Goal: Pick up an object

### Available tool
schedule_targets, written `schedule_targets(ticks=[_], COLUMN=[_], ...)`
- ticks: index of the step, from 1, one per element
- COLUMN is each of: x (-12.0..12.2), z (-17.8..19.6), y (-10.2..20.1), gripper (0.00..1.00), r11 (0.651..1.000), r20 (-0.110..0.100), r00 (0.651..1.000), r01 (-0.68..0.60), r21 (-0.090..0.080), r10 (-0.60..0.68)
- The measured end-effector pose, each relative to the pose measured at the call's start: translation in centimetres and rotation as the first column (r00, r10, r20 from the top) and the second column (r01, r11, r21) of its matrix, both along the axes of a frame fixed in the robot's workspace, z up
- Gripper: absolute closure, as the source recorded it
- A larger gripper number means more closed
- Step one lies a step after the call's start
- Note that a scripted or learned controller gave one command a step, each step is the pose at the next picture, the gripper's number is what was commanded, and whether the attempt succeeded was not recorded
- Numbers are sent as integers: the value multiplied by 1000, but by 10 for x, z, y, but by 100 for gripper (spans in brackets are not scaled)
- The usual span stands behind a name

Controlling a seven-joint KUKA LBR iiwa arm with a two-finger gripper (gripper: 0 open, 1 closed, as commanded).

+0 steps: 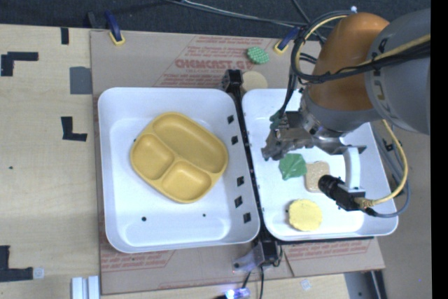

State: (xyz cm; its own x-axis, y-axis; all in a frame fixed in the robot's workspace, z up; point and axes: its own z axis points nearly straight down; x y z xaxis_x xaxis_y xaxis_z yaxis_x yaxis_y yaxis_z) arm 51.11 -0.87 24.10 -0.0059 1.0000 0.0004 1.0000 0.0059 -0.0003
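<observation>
In the right bin (266,108) lie a green leaf-like piece (293,166), a beige piece (318,174) beside it and a round yellow piece (305,215) nearer the front. My gripper (278,145) hangs over the bin's left half, just left of and above the green piece. The wrist and dark gripper body hide its fingertips. Nothing shows held between them.
The left bin (115,115) holds a yellow divided tray (179,156). A black divider with clips (241,143) runs between the bins. A small green piece (257,54) lies on the cardboard behind the bins. The arm (357,73) covers the right bin's back right.
</observation>
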Motion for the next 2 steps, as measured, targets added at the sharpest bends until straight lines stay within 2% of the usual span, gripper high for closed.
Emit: schedule_targets(ticks=[2], x=[-16], z=[-6], y=[102], gripper=[100], r11=[1000], r20=[-2], r00=[1000], r01=[-1], r21=[0], r10=[1])
